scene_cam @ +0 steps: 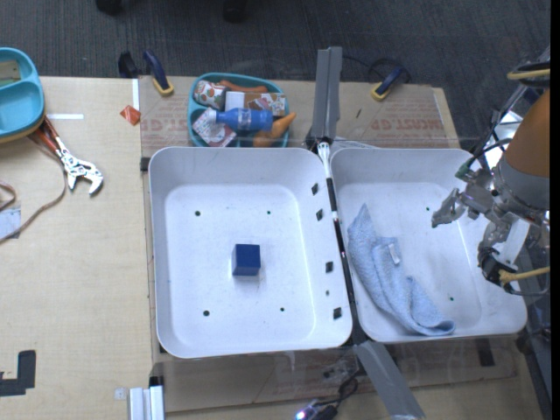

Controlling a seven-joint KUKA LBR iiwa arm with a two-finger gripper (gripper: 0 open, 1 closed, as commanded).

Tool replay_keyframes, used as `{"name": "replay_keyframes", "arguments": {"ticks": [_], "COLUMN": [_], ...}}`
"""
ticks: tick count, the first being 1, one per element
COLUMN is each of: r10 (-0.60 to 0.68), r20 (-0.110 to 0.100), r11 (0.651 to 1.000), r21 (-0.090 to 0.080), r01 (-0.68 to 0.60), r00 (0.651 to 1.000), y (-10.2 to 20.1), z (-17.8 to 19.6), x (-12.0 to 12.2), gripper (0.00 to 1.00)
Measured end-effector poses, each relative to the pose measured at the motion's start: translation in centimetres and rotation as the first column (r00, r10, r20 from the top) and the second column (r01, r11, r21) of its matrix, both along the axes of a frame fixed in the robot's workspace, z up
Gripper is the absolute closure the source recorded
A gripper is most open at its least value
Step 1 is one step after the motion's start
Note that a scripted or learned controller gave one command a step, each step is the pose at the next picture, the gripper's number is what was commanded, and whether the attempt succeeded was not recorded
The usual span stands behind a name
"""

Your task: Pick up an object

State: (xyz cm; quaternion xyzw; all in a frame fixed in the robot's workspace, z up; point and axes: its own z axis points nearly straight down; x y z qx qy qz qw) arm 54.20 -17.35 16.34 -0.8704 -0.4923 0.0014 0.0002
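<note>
Step in hand, as judged: approach, before any grasp. Nothing is lifted yet.

Landmark: the grey divider strip (pixel 328 217) where the two shallow white plastic bins meet.

Left of the divider, the left white bin (pixel 175 322) carries one small dark-blue cube (pixel 247 260), flat on the floor near the bin's middle, well apart from every wall.

Right of the divider, the right white bin (pixel 437 169) carries a crumpled light-blue cloth (pixel 385 274). It starts just beside the divider and trails toward the near wall, its end touching or almost touching that wall's lip.

The grey arm's two-finger gripper (pixel 464 204) hangs over the far-right part of the right bin, well apart from the divider. Cloth lies between gripper and divider, but the gripper is not over it. The fingers appear spread and nothing sits between them; the tips are small in the view, so read this as likely released, not certain. How high it stands over the bin floor cannot be told.

Candidates: cloth (nearer), cube (across the divider).

Next move, judged:
- Cloth: shift toward the divider, centre over a raised fold, descend, pinch the fold. Soft, may slip.
- Cube: cross the divider, square the fingers to two opposite faces, descend straight.

Clutter behind the bins on the tabletop (pixel 79 304) is not in play.
</note>
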Motion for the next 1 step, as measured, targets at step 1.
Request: {"name": "replay_keyframes", "arguments": {"ticks": [1], "r10": [0.287], "r20": [-0.001], "r11": [0.958], "r21": [0.002], "r01": [-0.287], "r00": [0.958], "y": [0.45], "z": [-4.13], "x": [0.84], "gripper": [0.00]}}
